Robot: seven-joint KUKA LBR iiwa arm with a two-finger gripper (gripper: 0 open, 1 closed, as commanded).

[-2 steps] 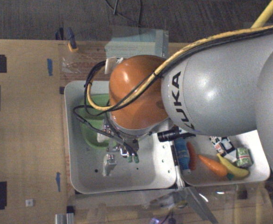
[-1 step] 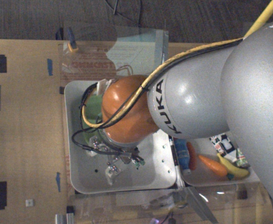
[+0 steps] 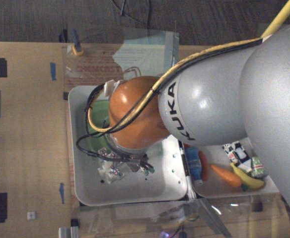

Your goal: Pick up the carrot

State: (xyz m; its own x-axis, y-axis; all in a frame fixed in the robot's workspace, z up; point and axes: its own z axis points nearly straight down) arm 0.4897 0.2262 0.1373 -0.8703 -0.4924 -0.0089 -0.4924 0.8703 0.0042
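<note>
Carrot: orange, lying at a slant on the floor of the right bin, well apart from the gripper and not held.

Gripper: low over the left bin, hanging beneath the arm's orange band. Its metal parts and short wires show below the band, but the tips are too cluttered and small to read; whether they are spread or pressed together cannot be told. Nothing is seen between them.

Green thing: in the left bin, at the band's left edge, mostly hidden by the arm.

Cables: yellow and black, looping from the band's left side and running up along the grey arm, which carries the KUKA lettering and covers much of both bins.

Right bin, other contents: a blue bottle just left of the carrot, a red piece beside it; a banana touching the carrot's right end; a black-and-white pack above; a small green-and-white pack at far right.

Bench: tan, with blue tape marks and black corner marks.
</note>
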